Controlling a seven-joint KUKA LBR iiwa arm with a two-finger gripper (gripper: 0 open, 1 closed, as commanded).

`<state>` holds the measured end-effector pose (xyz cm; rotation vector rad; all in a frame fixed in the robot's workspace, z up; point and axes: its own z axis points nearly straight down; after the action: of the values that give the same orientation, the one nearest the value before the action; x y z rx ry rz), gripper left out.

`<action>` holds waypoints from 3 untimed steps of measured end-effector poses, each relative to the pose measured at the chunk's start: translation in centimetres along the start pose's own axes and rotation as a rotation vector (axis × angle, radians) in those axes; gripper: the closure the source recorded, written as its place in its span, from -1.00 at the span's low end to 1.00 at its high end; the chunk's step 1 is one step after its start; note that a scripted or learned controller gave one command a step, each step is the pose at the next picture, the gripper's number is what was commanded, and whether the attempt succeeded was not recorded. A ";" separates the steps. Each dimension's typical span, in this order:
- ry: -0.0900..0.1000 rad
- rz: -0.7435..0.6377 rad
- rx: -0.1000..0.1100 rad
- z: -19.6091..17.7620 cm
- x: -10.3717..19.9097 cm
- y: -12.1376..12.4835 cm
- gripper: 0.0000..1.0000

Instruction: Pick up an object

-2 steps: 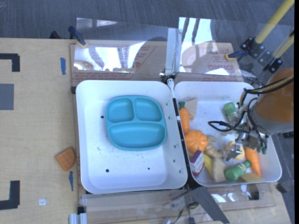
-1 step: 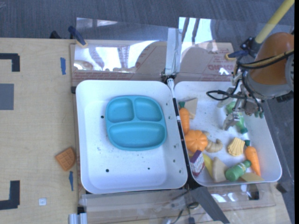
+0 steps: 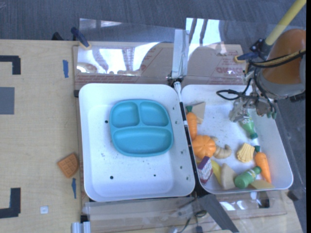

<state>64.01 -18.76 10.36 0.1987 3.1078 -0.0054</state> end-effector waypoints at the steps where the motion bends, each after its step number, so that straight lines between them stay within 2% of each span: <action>1: 0.015 -0.348 -0.004 1.6 -1.0 -3.3 1.00; 2: 0.016 -0.348 -0.005 1.6 -1.0 -3.3 -1.00; 3: 0.017 -0.310 -0.005 1.3 5.1 -2.8 -1.00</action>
<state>58.69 -20.86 8.88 -0.2855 3.1187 -0.0019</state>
